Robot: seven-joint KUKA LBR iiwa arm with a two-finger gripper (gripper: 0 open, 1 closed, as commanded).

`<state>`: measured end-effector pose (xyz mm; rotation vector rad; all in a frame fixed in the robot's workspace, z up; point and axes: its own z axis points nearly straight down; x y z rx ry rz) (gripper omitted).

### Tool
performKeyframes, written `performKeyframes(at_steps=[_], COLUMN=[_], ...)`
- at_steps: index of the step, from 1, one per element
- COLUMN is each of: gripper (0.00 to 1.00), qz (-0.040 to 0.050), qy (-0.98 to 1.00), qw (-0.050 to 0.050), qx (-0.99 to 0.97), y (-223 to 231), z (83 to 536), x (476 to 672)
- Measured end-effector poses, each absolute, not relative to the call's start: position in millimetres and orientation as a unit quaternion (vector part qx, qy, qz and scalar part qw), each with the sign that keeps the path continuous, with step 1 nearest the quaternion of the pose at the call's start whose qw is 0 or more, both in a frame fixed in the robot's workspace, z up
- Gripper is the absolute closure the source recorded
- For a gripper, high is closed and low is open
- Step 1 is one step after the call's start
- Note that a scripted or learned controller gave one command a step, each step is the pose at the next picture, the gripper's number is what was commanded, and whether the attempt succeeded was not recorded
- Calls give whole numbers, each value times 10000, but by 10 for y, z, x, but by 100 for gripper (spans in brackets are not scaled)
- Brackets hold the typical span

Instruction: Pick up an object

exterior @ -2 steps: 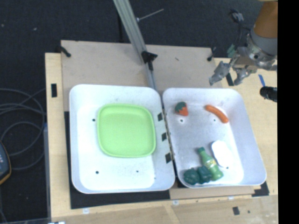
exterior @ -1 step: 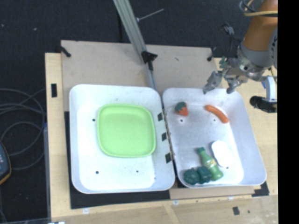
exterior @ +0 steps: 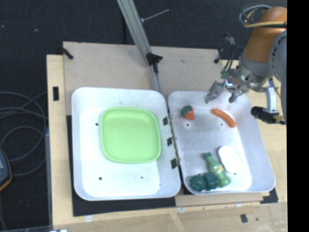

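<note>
My gripper (exterior: 222, 95) hangs over the far edge of the right bin (exterior: 251, 139), open, with nothing between its fingers. Just below it lies an orange sausage-shaped toy (exterior: 225, 118). A small red and green toy (exterior: 188, 112) sits to the left of that, near the bin's far left corner. At the near end lie a green bottle (exterior: 216, 169), a white oval object (exterior: 229, 159) and a dark green lump (exterior: 203, 181), close together.
The left bin (exterior: 84, 144) holds a light green square plate (exterior: 130, 135). A grey metal pole (exterior: 136, 28) slants up from between the bins at the back. Black cables lie off the bench at the left.
</note>
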<state>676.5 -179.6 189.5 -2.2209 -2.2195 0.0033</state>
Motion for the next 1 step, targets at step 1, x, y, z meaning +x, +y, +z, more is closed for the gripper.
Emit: performKeyframes(at_steps=[1], gripper=[0], qz=[10], qy=[-7071], qw=[9], qx=[-7071], y=[-1780], z=[1475], x=[6764])
